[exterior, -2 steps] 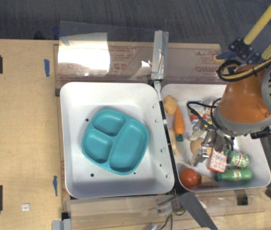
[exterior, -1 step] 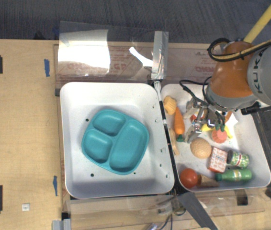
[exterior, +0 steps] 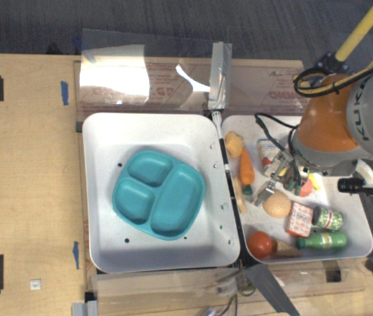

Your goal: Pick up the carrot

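Jaws [exterior: 273, 184] hover just right of the carrot [exterior: 246, 167] in the right bin [exterior: 361, 245], grip state unclear

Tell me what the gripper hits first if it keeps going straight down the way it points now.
Probably the beige round bread roll, or bare bin floor beside it. The gripper points down and toward the view's left, just above the roll. The carrot lies further left, off that line. Depth is unclear.

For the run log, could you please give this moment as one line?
target: orange tapered carrot, right white bin | claw: beside carrot, not holding | status: not picked
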`<control>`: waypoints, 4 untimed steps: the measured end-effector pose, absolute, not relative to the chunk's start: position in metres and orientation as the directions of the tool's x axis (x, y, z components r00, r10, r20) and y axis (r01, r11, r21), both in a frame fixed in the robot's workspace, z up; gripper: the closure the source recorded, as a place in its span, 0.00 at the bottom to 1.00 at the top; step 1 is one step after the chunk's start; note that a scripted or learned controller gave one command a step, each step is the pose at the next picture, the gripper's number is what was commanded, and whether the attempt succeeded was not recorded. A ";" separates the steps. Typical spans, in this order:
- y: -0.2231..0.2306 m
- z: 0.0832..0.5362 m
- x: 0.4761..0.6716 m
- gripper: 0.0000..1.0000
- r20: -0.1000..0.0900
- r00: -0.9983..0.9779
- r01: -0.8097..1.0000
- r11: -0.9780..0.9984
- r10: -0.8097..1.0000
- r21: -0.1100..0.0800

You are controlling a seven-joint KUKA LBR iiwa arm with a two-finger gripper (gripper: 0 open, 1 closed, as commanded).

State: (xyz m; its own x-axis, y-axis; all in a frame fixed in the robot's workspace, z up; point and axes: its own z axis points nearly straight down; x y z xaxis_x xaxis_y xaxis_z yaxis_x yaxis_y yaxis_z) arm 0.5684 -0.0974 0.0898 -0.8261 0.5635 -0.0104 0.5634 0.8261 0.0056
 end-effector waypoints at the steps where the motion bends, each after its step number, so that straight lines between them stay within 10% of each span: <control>1: -0.096 0.089 0.631 0.00 -0.010 -0.858 0.514 0.858 0.514 0.004; 2: -0.094 0.103 0.635 1.00 -0.021 -0.859 0.511 0.859 0.511 0.008; 3: -0.094 0.102 0.634 0.00 -0.019 -0.859 0.511 0.860 0.511 0.008; 4: -0.091 0.089 0.633 0.00 -0.008 -0.803 0.595 0.803 0.595 0.005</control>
State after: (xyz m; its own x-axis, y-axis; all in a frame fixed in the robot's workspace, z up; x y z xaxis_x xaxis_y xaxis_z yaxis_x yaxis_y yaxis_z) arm 0.6328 -0.0912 0.0888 -0.8033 0.5955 -0.0077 0.5955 0.8034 0.0049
